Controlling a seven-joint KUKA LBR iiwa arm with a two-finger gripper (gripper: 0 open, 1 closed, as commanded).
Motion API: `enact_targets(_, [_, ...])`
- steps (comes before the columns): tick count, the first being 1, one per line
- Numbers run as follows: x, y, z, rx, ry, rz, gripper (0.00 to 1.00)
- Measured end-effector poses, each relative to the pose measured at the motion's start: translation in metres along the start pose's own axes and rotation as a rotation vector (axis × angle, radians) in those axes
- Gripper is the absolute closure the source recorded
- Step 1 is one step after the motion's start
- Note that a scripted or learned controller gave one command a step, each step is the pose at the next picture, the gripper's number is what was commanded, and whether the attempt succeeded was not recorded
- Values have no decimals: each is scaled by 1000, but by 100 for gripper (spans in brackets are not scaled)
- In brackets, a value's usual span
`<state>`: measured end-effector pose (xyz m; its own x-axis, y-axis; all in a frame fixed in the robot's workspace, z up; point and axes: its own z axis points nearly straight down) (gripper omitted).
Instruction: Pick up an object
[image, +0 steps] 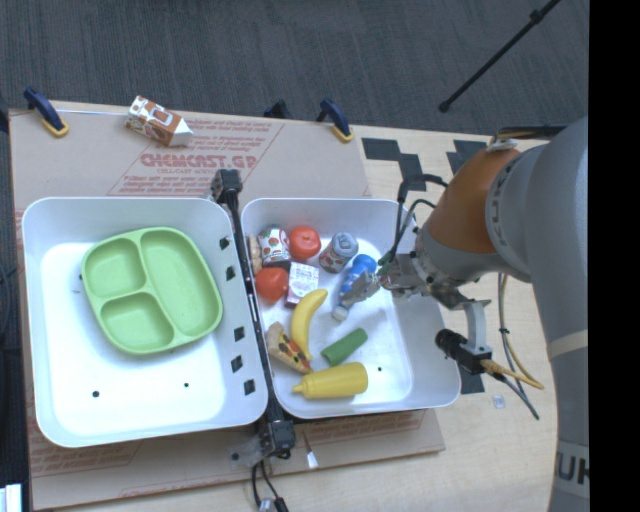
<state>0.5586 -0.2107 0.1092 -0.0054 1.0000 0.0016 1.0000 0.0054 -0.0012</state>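
Blue-capped bottle (356, 283) under the gripper (368, 284), right bin (425, 375).
Fingers seem to straddle it; closure can't be judged.

Two bins sit side by side on the counter (480, 440). The left bin (50, 400) holds a divided plate (150, 290) toward its rear. The right bin (430, 385) holds a toy banana (306, 315) near its centre, a pepper (345, 346) just right of it, a mustard bottle (330, 381) at the front, a pizza slice (285, 348) at the left wall, a tomato (271, 285) behind that, and a can (343, 246) at the rear. The gripper (362, 285) hangs over the bin's right-centre, beside a bottle (352, 290). A small carton (158, 121) lies on the cardboard sheet (300, 160) behind the left bin.
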Motion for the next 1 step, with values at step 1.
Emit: enact_targets(1, [0,-74,18,4,0,-2,0])
